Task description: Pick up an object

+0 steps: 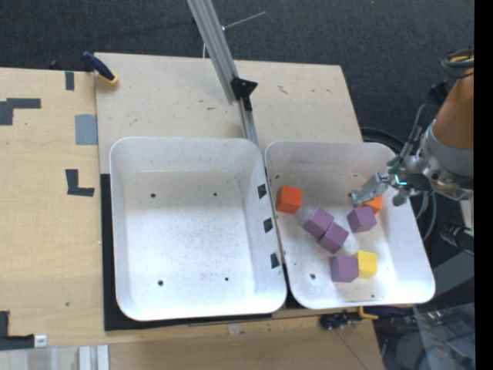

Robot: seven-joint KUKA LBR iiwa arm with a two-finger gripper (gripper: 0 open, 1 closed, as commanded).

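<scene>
- White plastic is forming both bins; the right bin (400,280) is holding every block, so places below are given relative to it.
- Near its right wall the gripper (379,190) is hovering low, its fingers looking slightly parted with nothing visibly between them.
- Just under the fingertips a small orange block (374,203) is peeking out, touching or nearly touching a purple cube (361,219) beside it.
- Toward the bin's middle two more purple cubes (325,229) are lying together; an orange cube (289,200) is sitting near its left wall; a purple cube (344,268) and a yellow block (367,264) are resting near its front.
- Doing this well probably means centring over the small orange block, opening wider, descending squarely and closing without nudging the neighbouring cube.
- No brand, label or readable writing is showing anywhere.
</scene>
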